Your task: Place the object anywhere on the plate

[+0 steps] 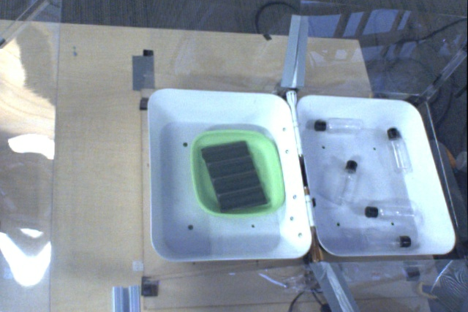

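Note:
A square green plate (pixel 272 175) lies in the left white bin (pixel 168 179). On the plate rests a dark grey ribbed block (pixel 234 177), tilted a little anticlockwise. In the right white bin (pixel 431 179) several clear vials with black caps lie scattered: one at the top left (pixel 338 126), one at the right (pixel 398 150), one in the middle (pixel 346 180), one lower down (pixel 387 212), and a cap near the bottom edge (pixel 404 241).
The two bins sit side by side on a pale wooden bench (pixel 88 157). A grey metal bar (pixel 295 58) stands behind the seam between them. Clear panels and cables border the right side.

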`<act>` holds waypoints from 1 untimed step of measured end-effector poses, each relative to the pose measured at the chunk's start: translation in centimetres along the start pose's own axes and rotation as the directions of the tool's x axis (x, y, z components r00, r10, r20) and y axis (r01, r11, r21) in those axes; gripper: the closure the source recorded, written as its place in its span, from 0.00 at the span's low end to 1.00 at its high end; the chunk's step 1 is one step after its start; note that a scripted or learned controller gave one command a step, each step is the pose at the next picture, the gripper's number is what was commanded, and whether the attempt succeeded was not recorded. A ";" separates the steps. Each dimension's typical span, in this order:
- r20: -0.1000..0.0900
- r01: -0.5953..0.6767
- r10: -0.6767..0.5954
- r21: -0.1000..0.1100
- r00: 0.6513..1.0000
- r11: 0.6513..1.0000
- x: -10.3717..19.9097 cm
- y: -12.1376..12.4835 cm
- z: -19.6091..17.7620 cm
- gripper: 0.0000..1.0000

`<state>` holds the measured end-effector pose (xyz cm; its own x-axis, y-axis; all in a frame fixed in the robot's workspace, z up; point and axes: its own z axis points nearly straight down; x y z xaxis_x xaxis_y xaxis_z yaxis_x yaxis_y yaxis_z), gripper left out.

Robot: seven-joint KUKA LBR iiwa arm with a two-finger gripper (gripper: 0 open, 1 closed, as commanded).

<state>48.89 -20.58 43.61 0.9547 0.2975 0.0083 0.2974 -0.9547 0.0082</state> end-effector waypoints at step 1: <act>0.000 -0.094 0.094 0.000 0.996 0.996 0.0 0.0 0.0 0.00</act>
<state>48.88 -20.58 43.64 0.9783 0.2069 0.0093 0.2068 -0.9783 0.0077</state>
